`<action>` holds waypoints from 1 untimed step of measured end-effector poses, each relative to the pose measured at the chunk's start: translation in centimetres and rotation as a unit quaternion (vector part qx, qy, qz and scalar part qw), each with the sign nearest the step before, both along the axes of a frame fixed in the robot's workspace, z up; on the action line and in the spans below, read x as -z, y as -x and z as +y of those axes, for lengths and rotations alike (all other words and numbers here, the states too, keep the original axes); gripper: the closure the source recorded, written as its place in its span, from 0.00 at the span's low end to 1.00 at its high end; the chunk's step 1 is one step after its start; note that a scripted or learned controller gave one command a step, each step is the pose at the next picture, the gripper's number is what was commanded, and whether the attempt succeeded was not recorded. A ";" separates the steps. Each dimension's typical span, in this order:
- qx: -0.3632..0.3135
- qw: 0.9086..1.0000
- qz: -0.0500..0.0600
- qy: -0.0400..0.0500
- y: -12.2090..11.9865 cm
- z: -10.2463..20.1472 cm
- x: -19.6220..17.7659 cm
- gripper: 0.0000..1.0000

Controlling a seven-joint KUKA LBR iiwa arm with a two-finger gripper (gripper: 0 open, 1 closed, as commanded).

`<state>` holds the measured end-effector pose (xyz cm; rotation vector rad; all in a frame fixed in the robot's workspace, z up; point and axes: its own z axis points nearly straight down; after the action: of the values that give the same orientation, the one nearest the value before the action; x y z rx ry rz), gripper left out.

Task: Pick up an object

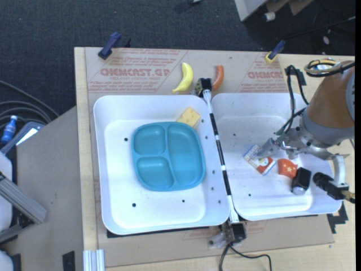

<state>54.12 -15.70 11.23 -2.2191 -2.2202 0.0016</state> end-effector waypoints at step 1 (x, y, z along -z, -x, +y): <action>0.000 1.000 -0.001 0.000 -6.7 3.7 2.8 0.00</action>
<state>60.81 -12.01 8.45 -2.2201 -2.2223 -0.0011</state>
